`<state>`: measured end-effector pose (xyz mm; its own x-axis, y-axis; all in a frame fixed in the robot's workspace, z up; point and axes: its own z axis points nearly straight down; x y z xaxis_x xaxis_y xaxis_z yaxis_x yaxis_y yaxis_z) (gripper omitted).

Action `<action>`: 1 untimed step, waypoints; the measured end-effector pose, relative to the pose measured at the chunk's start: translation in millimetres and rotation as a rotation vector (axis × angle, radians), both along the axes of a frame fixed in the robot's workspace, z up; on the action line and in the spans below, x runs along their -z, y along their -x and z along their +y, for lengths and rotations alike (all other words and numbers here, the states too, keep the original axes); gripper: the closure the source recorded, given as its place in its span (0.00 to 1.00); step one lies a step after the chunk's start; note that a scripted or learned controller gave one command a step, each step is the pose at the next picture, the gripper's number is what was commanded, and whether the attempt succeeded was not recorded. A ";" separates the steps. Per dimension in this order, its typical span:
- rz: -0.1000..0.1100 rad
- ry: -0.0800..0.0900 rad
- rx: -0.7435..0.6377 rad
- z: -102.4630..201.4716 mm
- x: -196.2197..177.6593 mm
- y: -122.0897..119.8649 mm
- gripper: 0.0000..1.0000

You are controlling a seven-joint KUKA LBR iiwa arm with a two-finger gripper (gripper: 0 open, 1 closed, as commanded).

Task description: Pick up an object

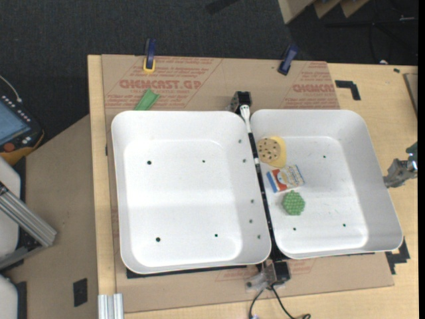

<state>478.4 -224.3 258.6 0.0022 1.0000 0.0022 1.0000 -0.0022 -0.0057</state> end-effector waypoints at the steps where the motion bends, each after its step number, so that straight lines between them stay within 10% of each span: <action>1: -0.015 0.004 -0.010 54.5 -69.2 -28.5 1.00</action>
<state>506.9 -169.8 327.8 -0.0079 1.0000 -0.0016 0.9999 0.0079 0.0093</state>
